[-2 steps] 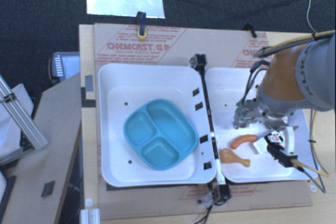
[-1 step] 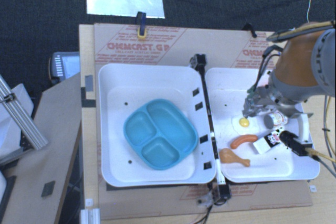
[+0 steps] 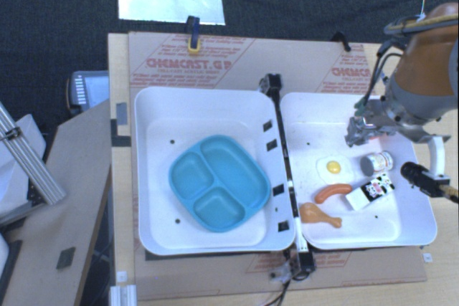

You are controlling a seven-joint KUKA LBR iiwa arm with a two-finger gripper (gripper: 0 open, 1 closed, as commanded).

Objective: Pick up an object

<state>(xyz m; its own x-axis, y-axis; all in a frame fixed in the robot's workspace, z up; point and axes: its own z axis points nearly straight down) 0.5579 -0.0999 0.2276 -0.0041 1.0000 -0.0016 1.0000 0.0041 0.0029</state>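
Note:
The right bin [image 3: 323, 111] holds several small toys. A fried egg [image 3: 332, 168] lies near its middle, with an orange sausage [image 3: 333, 192] and a tan drumstick [image 3: 319, 214] below it. A small grey can [image 3: 376, 163] lies on its side to the right of the egg, next to a white box with black cow spots [image 3: 370, 192]. My gripper [image 3: 358, 131] hangs over the upper right part of this bin, above and to the right of the egg and just up-left of the can. I see nothing held in it.
The left bin [image 3: 208, 107] holds a blue divided plate [image 3: 219, 183]. A black clipped seam [image 3: 280, 147] joins the two bins. A black part [image 3: 422, 179] juts over the right bin's right rim. The arm's orange band [image 3: 430, 61] looms above that bin's far right corner.

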